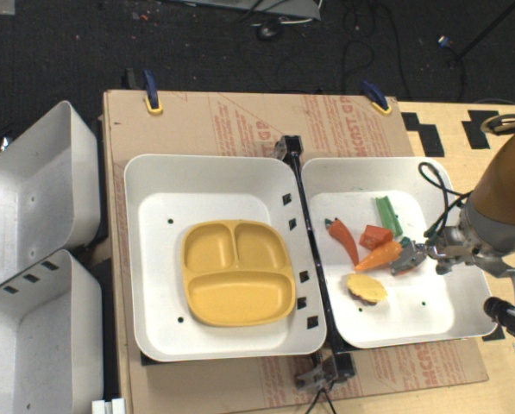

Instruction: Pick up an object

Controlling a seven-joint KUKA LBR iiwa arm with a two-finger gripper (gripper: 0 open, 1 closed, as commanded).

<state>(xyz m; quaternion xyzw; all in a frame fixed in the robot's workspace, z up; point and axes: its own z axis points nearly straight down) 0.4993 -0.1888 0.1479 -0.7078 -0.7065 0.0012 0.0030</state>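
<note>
The right bin [438, 317] holds several small food toys: a red chili pepper [344, 239], a green stick [388, 216], a red block [376, 235], an orange carrot [379, 256] and a yellow round piece [367, 288]. My gripper [407, 258] comes in low from the right and sits at the carrot's right end, touching or nearly touching it. Its dark fingers are small in this view. Nothing is lifted off the bin floor.
The left bin [153, 317] carries a yellow divided plate [238, 272]. A black divider [304, 231] runs between the two bins. Two white containers [33, 188] stand off the bench at the left. Cables [442, 192] trail by the arm's wrist.
</note>
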